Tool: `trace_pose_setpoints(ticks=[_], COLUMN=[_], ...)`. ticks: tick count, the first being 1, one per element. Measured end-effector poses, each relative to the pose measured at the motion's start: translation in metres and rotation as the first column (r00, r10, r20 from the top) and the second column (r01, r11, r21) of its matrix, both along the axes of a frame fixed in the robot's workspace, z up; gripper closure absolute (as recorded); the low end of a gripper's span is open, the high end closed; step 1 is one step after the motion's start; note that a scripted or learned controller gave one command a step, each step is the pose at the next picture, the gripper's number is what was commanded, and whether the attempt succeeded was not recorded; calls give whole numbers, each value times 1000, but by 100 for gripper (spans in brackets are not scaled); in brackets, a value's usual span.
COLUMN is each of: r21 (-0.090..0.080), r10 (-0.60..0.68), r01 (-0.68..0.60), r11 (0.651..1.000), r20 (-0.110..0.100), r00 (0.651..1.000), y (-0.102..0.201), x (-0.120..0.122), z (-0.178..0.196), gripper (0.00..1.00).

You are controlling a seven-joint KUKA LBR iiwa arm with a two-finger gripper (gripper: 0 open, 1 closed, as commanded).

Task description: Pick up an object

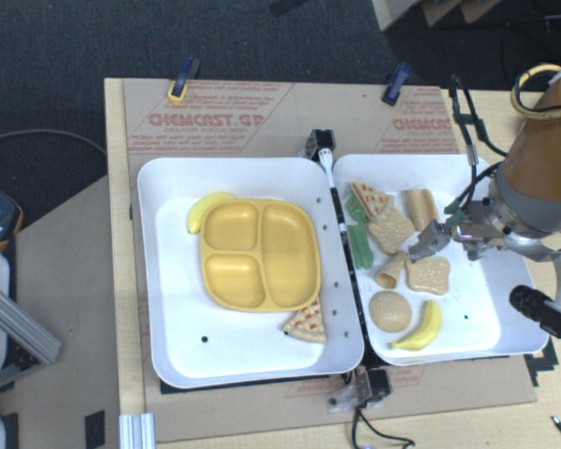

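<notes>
The task is judged to be at its early stage: nothing is seen lifted, and every item lies on a bin floor. The pincer (428, 241) is seen low over the right bin (505, 340), reached in from the right on the grey arm (542, 171). Its dark fingers are pointed toward the left, at the cluster of food items, and appear slightly parted, though this cannot be told with certainty; no object is seen between them.

The likeliest object is judged to be the toast slice (427, 275), which lies flat just below the fingertips, close to touching them. Being roughly square, it has no marked long axis. Just beside it, to the left, a small cone-shaped piece (391, 271) is laid with its long axis running from lower left to upper right. Above, a cracker-like piece (390, 226) and a tan cylinder (418, 209) are found, the cylinder's axis running nearly up and down in the view. A green strip (359, 241) is stretched along the bin's left wall. Nearer the front edge, a round bun (390, 311) and a banana (421, 327) are set, the banana curved with its axis from lower left to upper right.

In the left bin (159, 251), a yellow divided plate (259, 253), a second banana (204, 208) and a pizza slice (306, 323) are placed.

What is left: closing on an item and raising it clear.
</notes>
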State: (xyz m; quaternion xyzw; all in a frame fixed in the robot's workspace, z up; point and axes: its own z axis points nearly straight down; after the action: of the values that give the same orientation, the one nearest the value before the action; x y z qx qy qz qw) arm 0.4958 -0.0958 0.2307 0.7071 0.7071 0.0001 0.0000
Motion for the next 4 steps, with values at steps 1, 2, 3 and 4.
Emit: trace_pose_setpoints(ticks=[1, 2, 3, 4], r21=[-1, 5, 5, 4], r10=[0, 10, 11, 8], r01=[0, -10, -11, -8], r11=[1000, 1000, 1000, 1000], r20=[3, -9, 2, 6], r00=[1000, 1000, 1000, 1000], y=[0, 101, 191, 261], x=[1, -18, -17, 8], z=[11, -39, -7, 35], gripper=[100, 100, 100, 100])
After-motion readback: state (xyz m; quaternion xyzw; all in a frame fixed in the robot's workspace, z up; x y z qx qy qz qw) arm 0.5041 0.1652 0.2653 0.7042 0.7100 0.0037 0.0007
